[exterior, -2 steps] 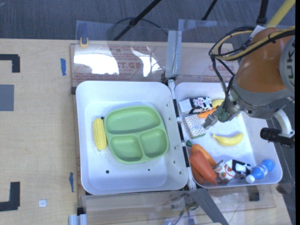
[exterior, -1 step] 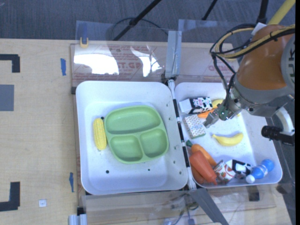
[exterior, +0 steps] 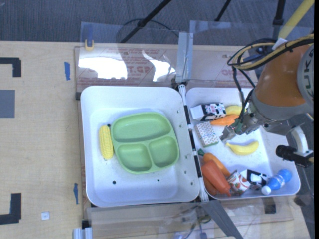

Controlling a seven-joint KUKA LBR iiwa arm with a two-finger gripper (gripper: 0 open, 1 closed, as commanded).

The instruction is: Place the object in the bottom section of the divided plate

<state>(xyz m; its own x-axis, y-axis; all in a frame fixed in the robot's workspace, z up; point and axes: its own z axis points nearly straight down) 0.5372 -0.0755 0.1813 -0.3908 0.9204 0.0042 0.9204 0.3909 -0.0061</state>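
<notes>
lying in the left bin [exterior: 99, 183], a yellow corn cob [exterior: 105, 141] just beside the left rim of the green divided plate [exterior: 144, 142]. crowded into the right bin [exterior: 291, 185]: a checkered pad [exterior: 206, 133], a black-and-white carton [exterior: 213, 109], an orange carrot [exterior: 217, 175], a yellow banana [exterior: 243, 147], a red-and-white can [exterior: 239, 182], a blue bottle [exterior: 277, 181]. hovering low above the banana, the gripper [exterior: 234, 131], its grip impossible to tell; nothing visibly held.

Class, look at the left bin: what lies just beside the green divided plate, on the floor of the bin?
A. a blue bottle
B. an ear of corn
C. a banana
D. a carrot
B: a yellow ear of corn lies against the left edge of the green divided plate.
</notes>
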